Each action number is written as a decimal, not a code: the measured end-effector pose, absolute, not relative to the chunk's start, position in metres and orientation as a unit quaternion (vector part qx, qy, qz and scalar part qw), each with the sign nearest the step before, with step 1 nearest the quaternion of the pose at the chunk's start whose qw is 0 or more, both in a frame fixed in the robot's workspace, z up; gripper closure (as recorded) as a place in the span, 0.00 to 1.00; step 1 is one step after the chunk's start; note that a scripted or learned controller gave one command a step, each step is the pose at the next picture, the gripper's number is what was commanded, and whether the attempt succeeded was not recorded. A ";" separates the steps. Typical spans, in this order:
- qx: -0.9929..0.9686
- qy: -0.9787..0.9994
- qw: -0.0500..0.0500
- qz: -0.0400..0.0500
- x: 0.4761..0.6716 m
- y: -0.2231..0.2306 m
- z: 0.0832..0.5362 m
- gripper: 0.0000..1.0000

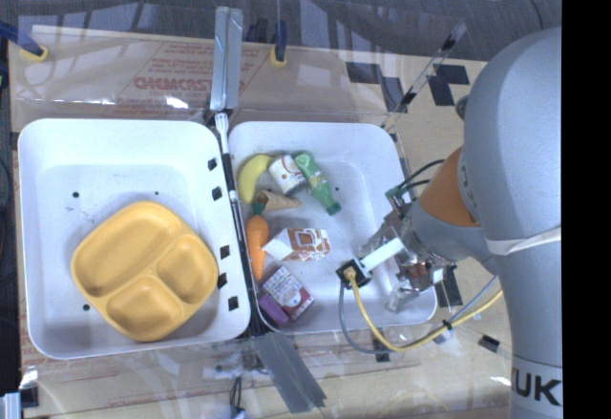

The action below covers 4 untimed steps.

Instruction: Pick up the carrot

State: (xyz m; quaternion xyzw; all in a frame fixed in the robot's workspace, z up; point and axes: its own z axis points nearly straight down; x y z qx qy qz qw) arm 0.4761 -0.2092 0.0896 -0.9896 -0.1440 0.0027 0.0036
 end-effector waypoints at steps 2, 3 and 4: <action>-0.994 -0.105 0.004 0.004 0.476 -0.195 0.089 0.00; -0.994 -0.106 0.003 0.003 0.476 -0.208 0.111 0.00; -0.990 -0.142 0.003 0.003 0.500 -0.098 0.174 0.00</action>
